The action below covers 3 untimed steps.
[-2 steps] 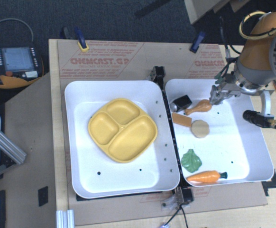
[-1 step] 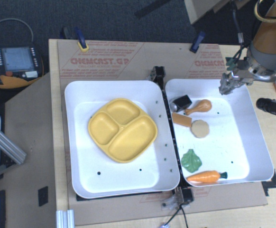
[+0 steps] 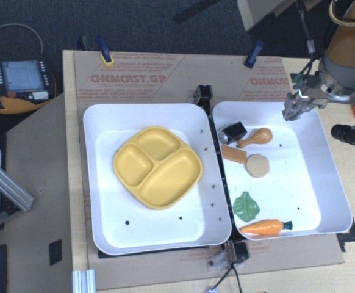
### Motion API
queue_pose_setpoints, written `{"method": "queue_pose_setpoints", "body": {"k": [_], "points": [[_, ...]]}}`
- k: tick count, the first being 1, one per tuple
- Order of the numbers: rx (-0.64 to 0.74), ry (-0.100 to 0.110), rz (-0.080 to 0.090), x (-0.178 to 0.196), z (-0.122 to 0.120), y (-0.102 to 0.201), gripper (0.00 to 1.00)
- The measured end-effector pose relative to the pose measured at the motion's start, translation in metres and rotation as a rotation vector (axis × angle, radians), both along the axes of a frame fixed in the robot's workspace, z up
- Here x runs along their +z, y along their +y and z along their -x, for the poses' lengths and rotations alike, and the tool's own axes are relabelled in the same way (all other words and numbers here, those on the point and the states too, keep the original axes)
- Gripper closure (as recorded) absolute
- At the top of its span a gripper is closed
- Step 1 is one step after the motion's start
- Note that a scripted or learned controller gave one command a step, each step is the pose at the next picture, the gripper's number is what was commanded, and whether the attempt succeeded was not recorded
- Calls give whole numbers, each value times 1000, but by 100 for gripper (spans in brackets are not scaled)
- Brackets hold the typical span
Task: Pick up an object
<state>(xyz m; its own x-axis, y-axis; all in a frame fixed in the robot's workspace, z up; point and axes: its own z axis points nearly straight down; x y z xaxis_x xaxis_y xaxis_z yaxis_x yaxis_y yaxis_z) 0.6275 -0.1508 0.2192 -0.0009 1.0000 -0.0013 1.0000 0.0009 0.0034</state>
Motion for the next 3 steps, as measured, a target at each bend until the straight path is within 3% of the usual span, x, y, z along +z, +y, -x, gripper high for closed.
{"method": "queue_pose_setpoints", "body": {"k": [3], "points": [[2, 1, -1, 7, -5, 154, 100]]}}
